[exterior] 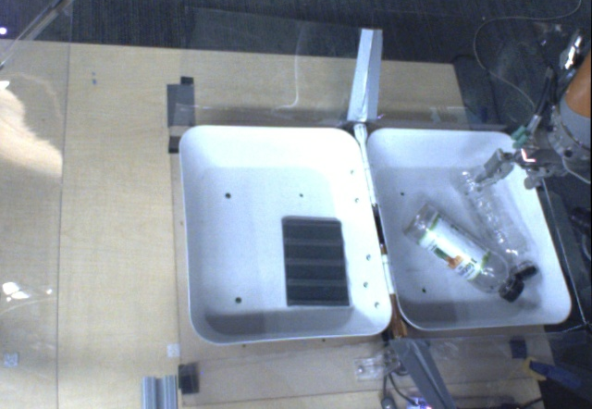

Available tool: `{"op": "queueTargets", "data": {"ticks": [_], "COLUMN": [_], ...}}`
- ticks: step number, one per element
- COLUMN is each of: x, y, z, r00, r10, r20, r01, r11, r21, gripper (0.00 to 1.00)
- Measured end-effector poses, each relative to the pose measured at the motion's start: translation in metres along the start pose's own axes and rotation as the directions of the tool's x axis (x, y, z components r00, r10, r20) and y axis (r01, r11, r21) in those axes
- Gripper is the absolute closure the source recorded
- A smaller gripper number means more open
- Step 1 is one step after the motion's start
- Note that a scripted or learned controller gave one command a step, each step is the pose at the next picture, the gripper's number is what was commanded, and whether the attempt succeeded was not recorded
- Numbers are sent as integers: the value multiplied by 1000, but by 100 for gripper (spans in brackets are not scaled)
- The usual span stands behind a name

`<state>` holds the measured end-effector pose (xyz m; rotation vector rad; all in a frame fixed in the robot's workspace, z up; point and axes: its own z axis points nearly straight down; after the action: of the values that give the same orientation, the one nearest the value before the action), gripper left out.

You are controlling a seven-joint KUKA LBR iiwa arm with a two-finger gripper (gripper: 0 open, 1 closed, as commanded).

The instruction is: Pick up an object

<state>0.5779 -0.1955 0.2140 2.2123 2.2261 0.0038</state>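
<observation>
A clear plastic bottle (453,252) with a white and green label lies on its side in the right bin (407,167), its black cap (518,282) pointing to the front right corner. A second clear plastic item (490,208) lies just behind it. In the left bin (222,167) a dark ribbed rectangular block (315,260) lies flat near the front. My gripper (514,160) hangs over the back right part of the right bin, above and behind the clear items, with the orange-banded wrist (578,92) at the view's right edge.
A metal divider post (364,83) stands behind the seam between the bins. Cables (509,46) loop at the back right. The wooden bench (92,213) stretches to the left under a clear sheet.
</observation>
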Motion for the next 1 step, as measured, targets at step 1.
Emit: {"op": "queueTargets", "data": {"ticks": [1], "x": [-5], "y": [-8], "z": [116], "r00": [984], "r10": [-178], "r20": [3], "r01": [178], "r11": [984], "r21": [-6], "gripper": [0]}}
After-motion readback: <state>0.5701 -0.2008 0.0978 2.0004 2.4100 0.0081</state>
